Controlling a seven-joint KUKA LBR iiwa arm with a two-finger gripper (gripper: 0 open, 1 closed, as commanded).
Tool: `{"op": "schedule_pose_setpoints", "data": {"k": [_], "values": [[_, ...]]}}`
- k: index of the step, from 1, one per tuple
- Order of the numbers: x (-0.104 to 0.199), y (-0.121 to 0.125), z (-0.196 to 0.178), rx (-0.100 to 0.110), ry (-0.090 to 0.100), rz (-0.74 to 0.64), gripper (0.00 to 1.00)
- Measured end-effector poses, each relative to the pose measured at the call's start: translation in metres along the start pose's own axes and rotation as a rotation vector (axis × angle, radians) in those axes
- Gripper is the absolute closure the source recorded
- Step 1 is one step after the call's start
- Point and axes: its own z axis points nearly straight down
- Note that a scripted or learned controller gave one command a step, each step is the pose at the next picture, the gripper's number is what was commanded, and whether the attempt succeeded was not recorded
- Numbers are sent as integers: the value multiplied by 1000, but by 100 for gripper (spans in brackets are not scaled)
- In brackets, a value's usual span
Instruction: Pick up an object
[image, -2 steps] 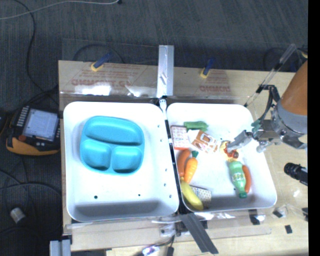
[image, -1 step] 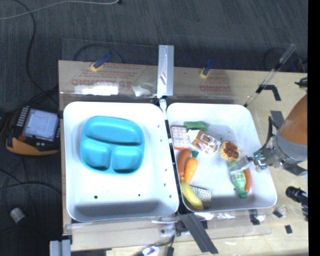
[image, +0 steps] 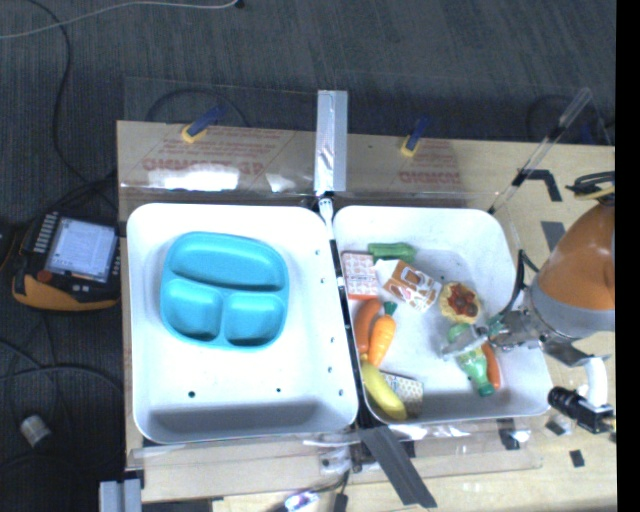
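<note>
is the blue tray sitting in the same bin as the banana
No: the blue tray lies in the left bin, while the banana lies in the right bin among the other toy foods.

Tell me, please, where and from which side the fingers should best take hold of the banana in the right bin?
Probably the banana is best gripped across its middle, coming straight down from above. It lies flat near the front wall of the right bin, its curved length running up-left to down-right, so closing across the narrow width suits it. The carrot and a small packet lie close by, so a side approach looks crowded.
</note>
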Motion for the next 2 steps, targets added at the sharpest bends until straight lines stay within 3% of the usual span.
{"op": "schedule_pose_setpoints", "data": {"k": [1,2], "values": [[-3,0,-10,-2,-6,3,100],[58,14,-96,4,-12,161,100]]}}
